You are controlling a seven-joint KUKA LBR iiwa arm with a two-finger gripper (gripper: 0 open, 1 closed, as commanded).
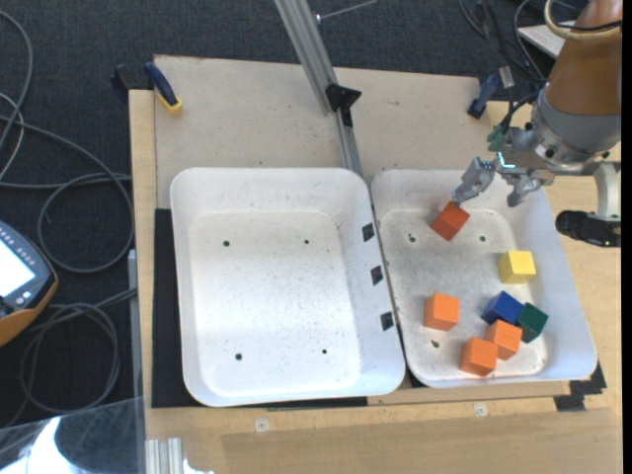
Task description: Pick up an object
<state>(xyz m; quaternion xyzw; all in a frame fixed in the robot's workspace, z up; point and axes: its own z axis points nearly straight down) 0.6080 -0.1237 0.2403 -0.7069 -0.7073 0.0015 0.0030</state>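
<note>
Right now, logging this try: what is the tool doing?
Tool: open, holding nothing, above the right bin; red-orange cube lies below it.

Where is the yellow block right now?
The yellow block lies in the right bin, near its right wall. It sits just above the blue block and green block, below and right of the hand.
</note>
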